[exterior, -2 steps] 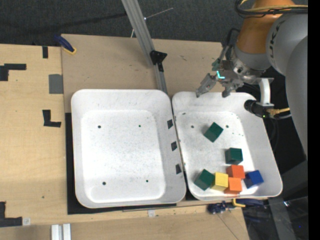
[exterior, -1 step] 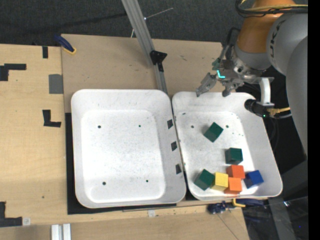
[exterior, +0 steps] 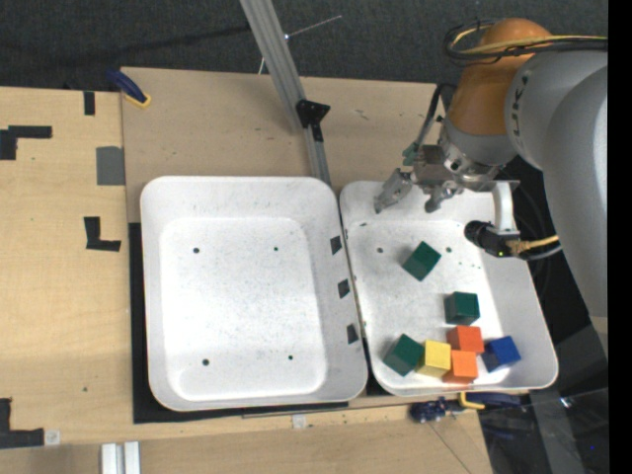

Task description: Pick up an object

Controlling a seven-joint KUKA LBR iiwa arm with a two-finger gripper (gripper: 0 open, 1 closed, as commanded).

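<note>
The pale wooden surface (exterior: 59, 294) is carrying two shallow white plastic bins side by side. The big grey arm with the orange band (exterior: 494, 77) is reaching in from the right and hanging over the far edge of the right-hand bin (exterior: 380, 314). The left-hand bin (exterior: 163, 205) is sitting just beside it, their rims nearly touching. A slanted grey metal pole (exterior: 281, 57) is crossing the far side of the surface above the bins.

The tool (exterior: 410, 197) is hovering above the far end of the right-hand bin with its two fingers spread apart and nothing between them.

The blocks are all lying in the right-hand bin. A dark green cube (exterior: 422, 261) is sitting alone near the middle, closest to the tool but apart from it. Another dark green cube (exterior: 461, 307) is resting nearer the front. Along the front edge a cluster is huddling together: a third green cube (exterior: 403, 354), a yellow cube (exterior: 436, 355) touching it, two orange cubes (exterior: 465, 352) stacked close, and a blue cube (exterior: 502, 352) at the right end.
</note>
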